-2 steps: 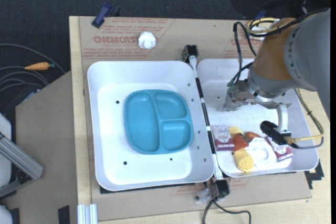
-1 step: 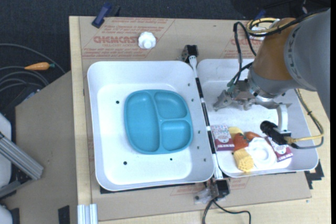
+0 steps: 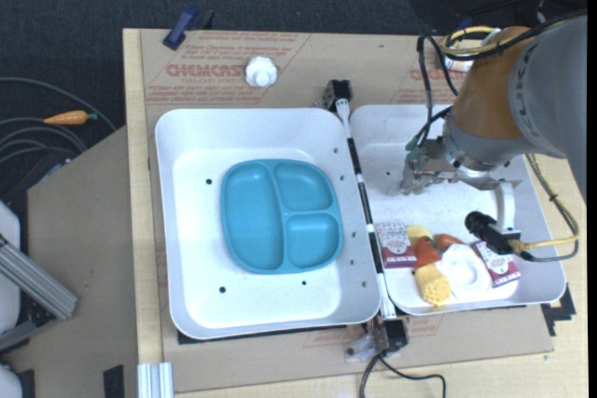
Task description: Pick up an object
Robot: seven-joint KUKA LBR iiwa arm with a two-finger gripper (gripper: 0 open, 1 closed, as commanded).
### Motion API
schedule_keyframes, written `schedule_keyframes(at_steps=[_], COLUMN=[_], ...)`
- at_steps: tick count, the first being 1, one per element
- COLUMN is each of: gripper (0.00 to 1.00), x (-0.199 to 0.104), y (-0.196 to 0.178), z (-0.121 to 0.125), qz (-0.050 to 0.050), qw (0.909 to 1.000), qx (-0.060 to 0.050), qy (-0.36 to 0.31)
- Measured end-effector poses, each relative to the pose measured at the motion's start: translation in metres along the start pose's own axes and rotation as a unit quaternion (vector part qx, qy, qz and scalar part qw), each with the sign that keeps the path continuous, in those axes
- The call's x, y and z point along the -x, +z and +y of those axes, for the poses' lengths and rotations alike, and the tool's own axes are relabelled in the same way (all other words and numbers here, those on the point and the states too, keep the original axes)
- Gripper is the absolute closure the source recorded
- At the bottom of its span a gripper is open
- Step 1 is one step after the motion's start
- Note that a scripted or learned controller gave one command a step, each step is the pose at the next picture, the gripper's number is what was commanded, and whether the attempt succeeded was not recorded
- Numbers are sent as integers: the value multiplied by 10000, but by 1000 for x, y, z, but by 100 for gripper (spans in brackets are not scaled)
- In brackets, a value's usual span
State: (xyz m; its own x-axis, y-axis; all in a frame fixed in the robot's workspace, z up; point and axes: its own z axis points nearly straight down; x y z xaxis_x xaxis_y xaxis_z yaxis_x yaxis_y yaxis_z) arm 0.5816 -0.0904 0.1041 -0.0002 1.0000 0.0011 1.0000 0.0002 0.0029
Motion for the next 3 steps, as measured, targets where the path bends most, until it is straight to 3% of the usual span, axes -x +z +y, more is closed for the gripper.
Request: schedule_keyframes(at_steps=[1,2,3], gripper=[0,100,0], x=[0,0,0], y=[0,-10,-10], z=[0,0,0], qz=[0,2,2], qw=[10000,10000,10000], qx=[-2,5,3], qy=[0,-1,-1])
